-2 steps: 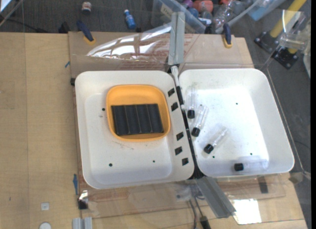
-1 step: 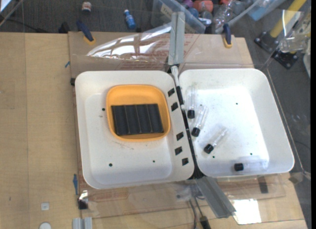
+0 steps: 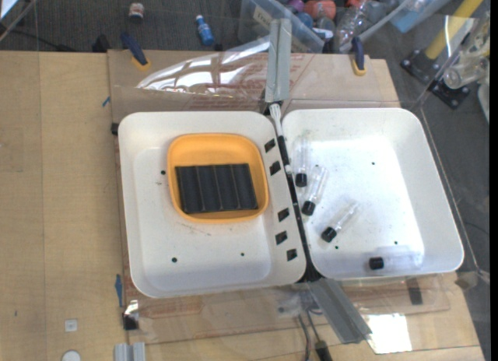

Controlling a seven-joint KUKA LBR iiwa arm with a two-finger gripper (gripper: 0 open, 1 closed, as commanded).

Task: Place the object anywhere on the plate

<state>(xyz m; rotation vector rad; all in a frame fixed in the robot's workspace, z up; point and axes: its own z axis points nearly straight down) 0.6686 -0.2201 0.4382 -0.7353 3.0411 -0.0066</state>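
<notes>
Four or so clear vials (image 3: 340,219) with black caps scattered in right bin (image 3: 424,196), around 3 to 5 o'clock of frame centre. Lying flat, apart from each other, one low at 5 o'clock close to the bin's near wall. Exact count hard to fix: clear bodies wash out against white.

Black ridged block (image 3: 216,188) already lying flat on orange plate (image 3: 180,151) in left bin (image 3: 148,262), at 9 o'clock of centre. Cannot tell which counts as the task's object. If the block, probably done already; if a vial, not yet done.

Handling, as a guess:
- Vials: likely light, stiff, slick, round, so prone to roll or squirt out of a pinch. Possibly brittle if glass; material not readable.
- Best hold probably across the body near the black cap, jaws square to the long axis. Cap gives the only clear visual target.
- Block: looks rigid, flat, low, ribbed on top. Likely taken across the short sides, at 12 and 6 o'clock of the block.

Gripper: opening and load cannot be told from this frame.

Hard to make out:
- Vial outlines, ends away from caps, and whether two at 3 o'clock touch or merely lie close.
- Low vial at 5 o'clock blurred into glare.
- Plate centre hidden under the block.
- Small black tabs (image 3: 281,214) along the divider between bins easily mistaken for caps.
</notes>
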